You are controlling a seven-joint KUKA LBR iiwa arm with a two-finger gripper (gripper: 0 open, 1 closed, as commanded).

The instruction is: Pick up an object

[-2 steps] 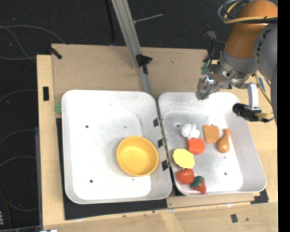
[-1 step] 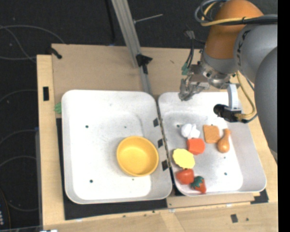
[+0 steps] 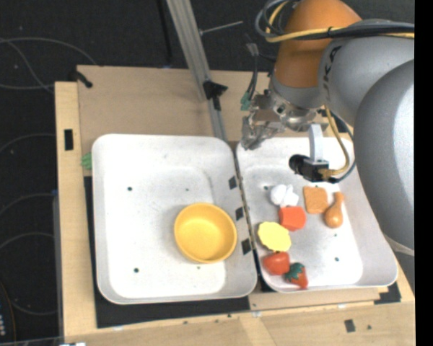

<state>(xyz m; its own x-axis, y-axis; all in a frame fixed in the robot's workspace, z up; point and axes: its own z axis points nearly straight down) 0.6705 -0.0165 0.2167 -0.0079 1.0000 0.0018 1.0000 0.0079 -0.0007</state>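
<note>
My gripper (image 3: 250, 137) hangs at about twelve o'clock over the right bin (image 3: 346, 262), just above its far left corner; I cannot tell its state from here, and nothing shows in it. The objects I could pick lie clustered toward six o'clock from it: a small white piece (image 3: 282, 194), an orange-red block (image 3: 293, 218), a tan cracker-like square (image 3: 315, 199), an orange pear-shaped piece (image 3: 334, 212), a yellow disc (image 3: 273, 236), a red tomato (image 3: 276, 263) and a strawberry (image 3: 296, 274). A yellow bowl (image 3: 205, 232) sits in the left bin (image 3: 130, 164).
</note>
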